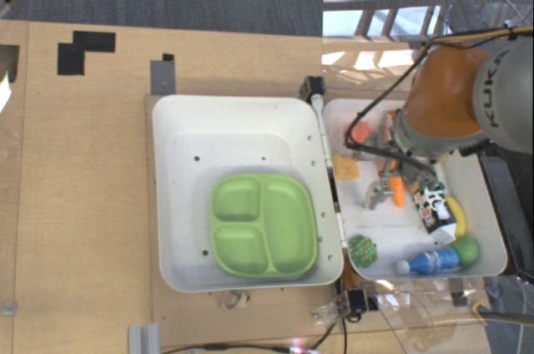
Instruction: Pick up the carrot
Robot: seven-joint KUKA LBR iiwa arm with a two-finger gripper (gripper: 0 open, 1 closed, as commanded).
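Claw (385, 192) hangs low in the right bin (496, 248), touching the carrot (398, 192); whether it grips, you cannot tell. Judge this the grasp step: confirm hold, then lift straight.

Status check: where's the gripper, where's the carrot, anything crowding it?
Gripper low in right bin. Carrot lying right beside it, not seen held. Cow-print item and banana close alongside.

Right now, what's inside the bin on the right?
The right bin holds a carrot by the pincer, a green ball, a blue bottle, a banana and a cow-print box. The arm covers the far part.
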